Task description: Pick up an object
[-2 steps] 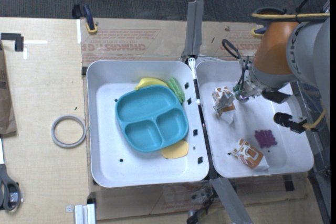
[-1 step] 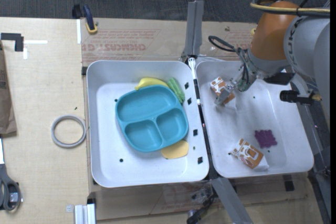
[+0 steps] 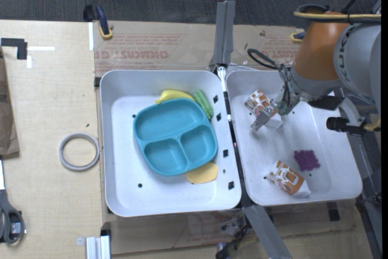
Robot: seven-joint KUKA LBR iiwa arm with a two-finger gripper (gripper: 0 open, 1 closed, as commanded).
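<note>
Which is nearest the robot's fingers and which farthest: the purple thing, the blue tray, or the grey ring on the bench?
From the gripper in the right bin:
1. Purple thing, same bin, toward its near right corner.
2. Blue tray, in the left bin.
3. Grey ring, on the bench left of both bins.

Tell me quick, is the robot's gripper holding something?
Gripper: cannot be told; it is low in the right bin, right beside the orange-and-white carton.
</note>
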